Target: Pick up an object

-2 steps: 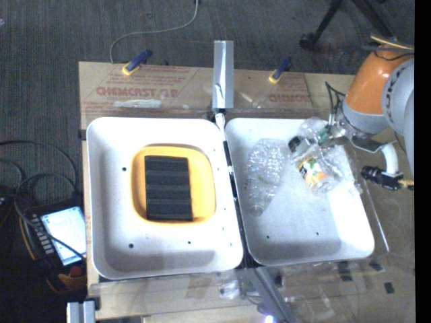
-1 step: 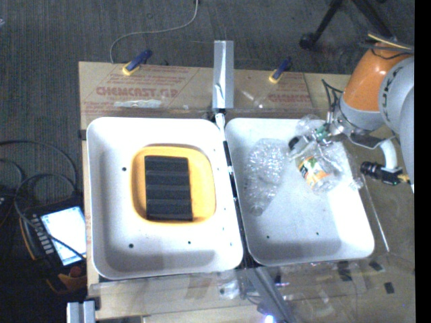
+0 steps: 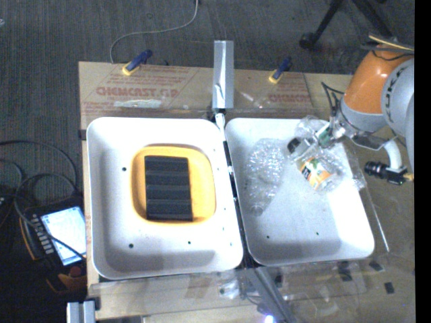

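Note:
My gripper [image 3: 328, 134] reaches in from the right over the far right part of the right bin [image 3: 303, 237], below the arm's orange band [image 3: 369, 86]. Directly beneath and in front of it lies a clear crinkled plastic bag [image 3: 322, 159] with an orange and white item [image 3: 315, 171] inside; the bag's top touches or sits very near the gripper tip. A small black piece [image 3: 295, 144] shows at the bag's left edge. A crumpled clear plastic wrap [image 3: 262, 170] lies in the left half of the same bin.
The left bin [image 3: 108, 241] holds a yellow rounded block with a black ridged top [image 3: 168, 187]. A metal strip [image 3: 222, 73] stands behind the bins' divide. Blue and yellow clamps [image 3: 137, 62] hold the cardboard backing. A black fitting [image 3: 385, 172] sticks out right of the bin.

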### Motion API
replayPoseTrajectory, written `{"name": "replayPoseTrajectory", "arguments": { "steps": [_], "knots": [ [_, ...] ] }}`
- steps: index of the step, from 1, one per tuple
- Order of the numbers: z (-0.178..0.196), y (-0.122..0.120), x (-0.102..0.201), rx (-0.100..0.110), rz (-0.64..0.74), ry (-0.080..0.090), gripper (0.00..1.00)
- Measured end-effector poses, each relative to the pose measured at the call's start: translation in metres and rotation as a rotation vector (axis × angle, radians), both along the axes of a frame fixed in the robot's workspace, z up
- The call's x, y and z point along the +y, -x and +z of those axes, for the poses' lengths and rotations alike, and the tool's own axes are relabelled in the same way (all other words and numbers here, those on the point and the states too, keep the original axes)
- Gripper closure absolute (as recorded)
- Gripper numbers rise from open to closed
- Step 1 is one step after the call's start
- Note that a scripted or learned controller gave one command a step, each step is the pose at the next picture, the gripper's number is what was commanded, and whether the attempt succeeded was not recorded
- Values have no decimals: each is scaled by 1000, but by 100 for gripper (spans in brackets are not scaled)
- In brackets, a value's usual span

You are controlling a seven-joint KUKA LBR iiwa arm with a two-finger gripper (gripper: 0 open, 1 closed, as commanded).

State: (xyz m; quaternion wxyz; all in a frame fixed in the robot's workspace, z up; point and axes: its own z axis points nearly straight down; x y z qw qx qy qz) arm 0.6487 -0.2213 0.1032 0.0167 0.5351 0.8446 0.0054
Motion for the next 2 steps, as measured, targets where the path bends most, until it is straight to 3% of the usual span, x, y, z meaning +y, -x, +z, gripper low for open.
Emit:
{"name": "replayPoseTrajectory", "arguments": {
  "steps": [1,2],
  "knots": [
    [10,-1,1,-3,1,1,100],
    [78,-21,-1,33,248,-1,100]
  ]
}}
